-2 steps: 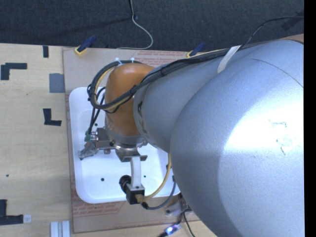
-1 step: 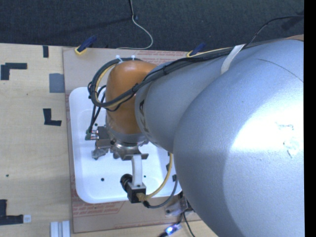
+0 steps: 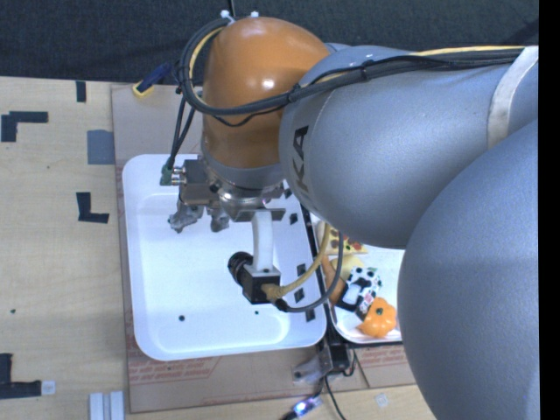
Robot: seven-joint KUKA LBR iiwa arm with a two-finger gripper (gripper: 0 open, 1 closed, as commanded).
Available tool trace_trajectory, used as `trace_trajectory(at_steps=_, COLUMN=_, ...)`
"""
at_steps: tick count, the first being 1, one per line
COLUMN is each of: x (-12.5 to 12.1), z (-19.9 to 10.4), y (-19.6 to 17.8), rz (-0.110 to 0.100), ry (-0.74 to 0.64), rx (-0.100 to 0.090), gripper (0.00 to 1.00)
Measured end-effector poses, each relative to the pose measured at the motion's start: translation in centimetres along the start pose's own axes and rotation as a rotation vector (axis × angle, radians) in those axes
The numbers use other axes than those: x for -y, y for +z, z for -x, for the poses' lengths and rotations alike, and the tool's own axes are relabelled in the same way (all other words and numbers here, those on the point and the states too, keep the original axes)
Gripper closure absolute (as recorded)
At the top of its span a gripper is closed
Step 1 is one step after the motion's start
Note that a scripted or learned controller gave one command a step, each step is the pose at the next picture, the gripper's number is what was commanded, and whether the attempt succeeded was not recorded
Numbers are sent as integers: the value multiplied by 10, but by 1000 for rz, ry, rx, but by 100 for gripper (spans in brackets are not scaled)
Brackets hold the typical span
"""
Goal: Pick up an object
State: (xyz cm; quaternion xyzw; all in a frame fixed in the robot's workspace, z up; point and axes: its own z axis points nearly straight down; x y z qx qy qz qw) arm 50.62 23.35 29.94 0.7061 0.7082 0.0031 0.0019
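Observation:
My gripper (image 3: 199, 221) hangs low over the far left part of the left white bin (image 3: 153, 261), under the orange band of the wrist. Its two grey fingers (image 3: 181, 220) stand apart, open, and only the white bin floor shows between them. In the right bin (image 3: 346, 331), mostly hidden by the arm, lie an orange object (image 3: 377, 321), a black and white object (image 3: 359, 288) and a yellow object (image 3: 352, 250). The gripper is well to the left of these, over the other bin.
The large grey arm covers most of the right bin and the right half of the view. Two small dark specks (image 3: 181, 318) mark the left bin's floor. Brown bench board with black marks (image 3: 87, 208) lies left of the bins.

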Motion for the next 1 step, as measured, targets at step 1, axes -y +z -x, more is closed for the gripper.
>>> trace_trajectory(at_steps=1, x=23, z=1, y=1, rz=-12, ry=1, rx=5, gripper=100)
